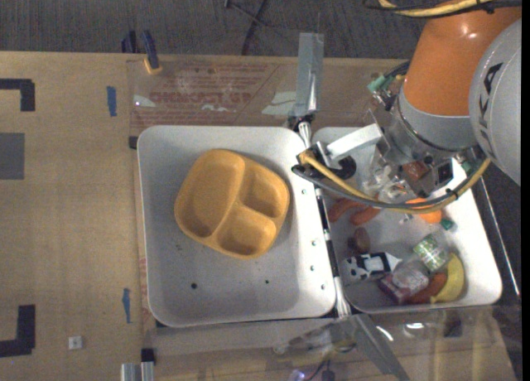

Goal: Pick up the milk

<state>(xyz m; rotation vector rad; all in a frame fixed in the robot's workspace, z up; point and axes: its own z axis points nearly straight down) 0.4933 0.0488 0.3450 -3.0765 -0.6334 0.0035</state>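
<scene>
A dark carpeted floor runs along the top of the frame above the wooden table (66, 230), which carries two white bins. The left bin (166, 288) holds a yellow divided plate (232, 203). The hand (406, 174) hangs over the right bin (480, 243); I cannot tell its state. The milk (368, 266), a small black-and-white cow-patterned carton, lies low in the frame beside a banana (451, 282), well apart from the hand.

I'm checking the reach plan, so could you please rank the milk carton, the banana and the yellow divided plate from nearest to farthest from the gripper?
Measured from the gripper, above the right bin:
1. Milk carton, black and white, near the right bin's front left.
2. Banana, at the right bin's front right corner.
3. Yellow divided plate, in the left bin.
</scene>
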